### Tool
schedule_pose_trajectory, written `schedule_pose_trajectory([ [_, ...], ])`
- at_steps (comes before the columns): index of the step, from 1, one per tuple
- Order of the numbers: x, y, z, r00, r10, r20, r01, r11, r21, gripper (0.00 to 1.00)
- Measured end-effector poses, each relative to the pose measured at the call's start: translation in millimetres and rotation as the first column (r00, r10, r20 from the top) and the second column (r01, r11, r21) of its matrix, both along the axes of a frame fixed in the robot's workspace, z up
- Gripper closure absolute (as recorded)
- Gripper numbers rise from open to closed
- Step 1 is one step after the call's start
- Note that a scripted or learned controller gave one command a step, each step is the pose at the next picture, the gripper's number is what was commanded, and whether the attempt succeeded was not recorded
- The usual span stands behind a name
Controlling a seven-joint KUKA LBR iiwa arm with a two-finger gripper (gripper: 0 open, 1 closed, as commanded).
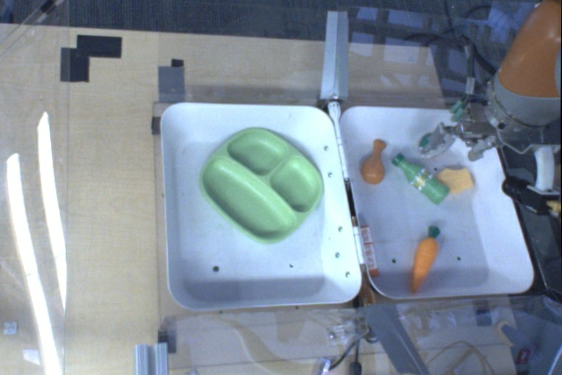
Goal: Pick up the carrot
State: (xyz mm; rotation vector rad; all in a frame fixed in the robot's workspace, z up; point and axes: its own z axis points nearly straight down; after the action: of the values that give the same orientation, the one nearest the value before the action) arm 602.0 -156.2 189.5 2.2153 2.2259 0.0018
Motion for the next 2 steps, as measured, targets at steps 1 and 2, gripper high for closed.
schedule_pose_trajectory([
  [1, -64, -14, -11, 0.997, 0.076, 0.001, -0.076, 0.997, -0.001, 0.0],
  [2, -115, -4, -79, 1.0, 0.029, -0.002, -0.029, 1.0, 0.0, 0.0],
])
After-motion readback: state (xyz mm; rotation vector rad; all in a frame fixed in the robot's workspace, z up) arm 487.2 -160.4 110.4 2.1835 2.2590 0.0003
